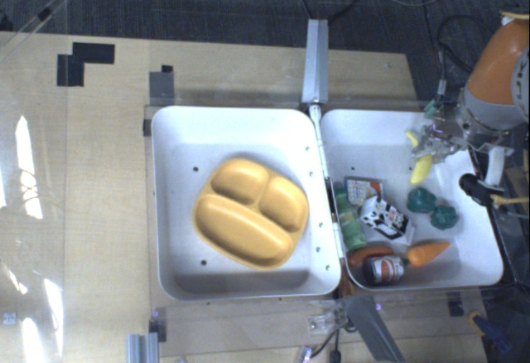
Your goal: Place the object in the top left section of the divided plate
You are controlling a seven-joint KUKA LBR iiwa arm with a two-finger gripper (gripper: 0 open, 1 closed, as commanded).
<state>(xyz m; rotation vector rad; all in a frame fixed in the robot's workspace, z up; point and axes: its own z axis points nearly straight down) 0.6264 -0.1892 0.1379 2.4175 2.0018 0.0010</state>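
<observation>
Yellow divided plate (pixel 251 212) in left bin (pixel 166 187), sections bare | arm's gripper (pixel 431 142) upper right over yellow piece (pixel 421 166) | jaws' grip: cannot tell

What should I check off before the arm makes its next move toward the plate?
1. Yellow divided plate sits flat in the left bin: ok.
2. All three plate sections free of items: ok.
3. Gripper is over the right bin, at its top right: ok.
4. A small yellow piece hangs just below the gripper; whether it is really gripped: cannot tell.
5. Other items, such as the carrot and the two teal pieces, lie away from the gripper: ok.
6. Object delivered to the plate: not ok.
</observation>
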